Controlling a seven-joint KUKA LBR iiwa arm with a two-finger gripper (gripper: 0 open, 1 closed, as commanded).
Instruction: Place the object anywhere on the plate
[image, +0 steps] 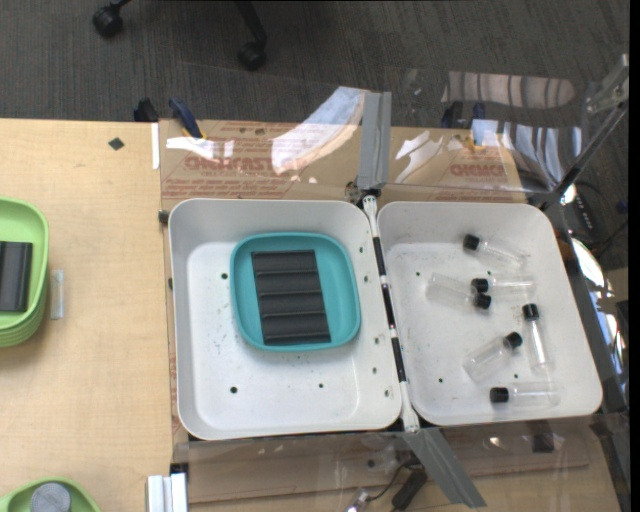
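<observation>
You are at the very start of this one: nothing of the task is done, as far as you can judge from how things lie. The teal plate (243, 300) sits in the left bin (210, 385), a little toward the far side, and all it carries is a dark ridged insert (290, 293) lying flat in its middle. No loose object rests on it.

The things to be moved are all in the right bin (435, 385). Six clear vials (490, 356) with black caps lie there on their sides, scattered across its right half. One is near the far wall, a pair lies close together around the middle, and three are toward the near right corner (the clear glass is hard to trace against the white floor, so go by the caps). None of them touches the plate or has crossed the ridge between the bins.

So everything is left to do: choose a vial, grasp it, carry it left over the divide, and set it down on the plate.

As for the gripper, you cannot tell whether it is open, closed or holding anything, and you cannot read the arm's pose either. Both bins lie unobstructed from above.
</observation>
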